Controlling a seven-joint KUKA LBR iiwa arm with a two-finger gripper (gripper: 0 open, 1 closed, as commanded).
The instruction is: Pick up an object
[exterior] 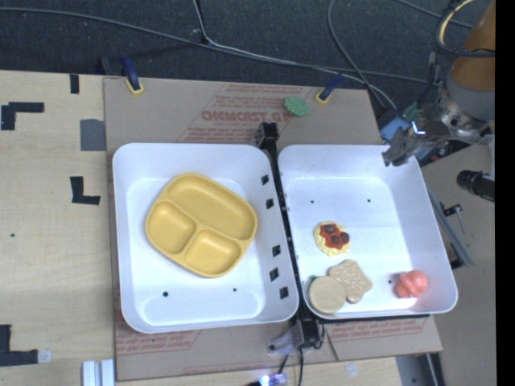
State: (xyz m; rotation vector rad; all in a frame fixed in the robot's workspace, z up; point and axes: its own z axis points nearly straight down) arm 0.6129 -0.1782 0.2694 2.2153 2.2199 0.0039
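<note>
The likeliest pick looks to be the small pink-red lumpy toy (410,284), lying alone at about four o'clock in the right-hand shallow white bin (362,163). I'd judge it light, rigid and a little slick; pinching across its narrow middle seems safest. At its nine o'clock sit two overlapping tan flat biscuit-like discs (338,288), and further up a small yellow round piece with red topping (331,238). The left white bin (133,167) holds a yellow three-compartment plastic tray (201,223). The gripper (400,149) hovers over the right bin's two o'clock corner, holding nothing; how wide it stands I cannot tell.
</note>
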